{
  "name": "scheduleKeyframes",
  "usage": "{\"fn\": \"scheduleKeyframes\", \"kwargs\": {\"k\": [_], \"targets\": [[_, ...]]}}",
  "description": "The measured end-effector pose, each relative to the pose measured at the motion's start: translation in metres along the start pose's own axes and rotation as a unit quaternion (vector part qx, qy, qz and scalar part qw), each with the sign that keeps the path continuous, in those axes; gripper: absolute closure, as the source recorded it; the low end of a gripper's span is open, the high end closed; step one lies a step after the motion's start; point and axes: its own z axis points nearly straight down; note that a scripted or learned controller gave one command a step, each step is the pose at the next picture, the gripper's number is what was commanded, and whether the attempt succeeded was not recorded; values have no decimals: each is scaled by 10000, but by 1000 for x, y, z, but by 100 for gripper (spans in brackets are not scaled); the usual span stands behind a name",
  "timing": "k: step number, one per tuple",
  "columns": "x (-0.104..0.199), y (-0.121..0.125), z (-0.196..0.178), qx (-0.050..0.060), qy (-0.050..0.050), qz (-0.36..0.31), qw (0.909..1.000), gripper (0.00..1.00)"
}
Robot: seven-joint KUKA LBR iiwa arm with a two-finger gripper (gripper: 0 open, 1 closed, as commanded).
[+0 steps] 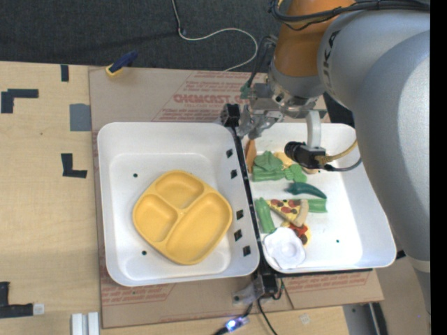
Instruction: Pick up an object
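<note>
The right bin (363,236) holds several toy foods: a green leafy piece (268,167), a dark green pepper (309,189), a pizza slice (292,209), a green bean (265,215) and a white round piece (285,248). My gripper (255,122) hangs over the bin's back left corner, just above the leafy piece. The wrist hides its fingertips, and nothing shows between them.
A yellow divided plate (183,216) lies in the left bin (119,187). The grey arm covers the right side of the view. A black cable (209,33) runs across the dark floor behind, and a blue and yellow clip (121,63) sits at the cardboard's back edge.
</note>
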Motion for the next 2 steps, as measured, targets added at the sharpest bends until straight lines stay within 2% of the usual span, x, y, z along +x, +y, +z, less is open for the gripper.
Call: {"fn": "scheduleKeyframes", "kwargs": {"k": [1,2], "targets": [[-5,3,5,2,-5,5,10000,100],[7,11,-4,-5,2,-2,10000,100]]}}
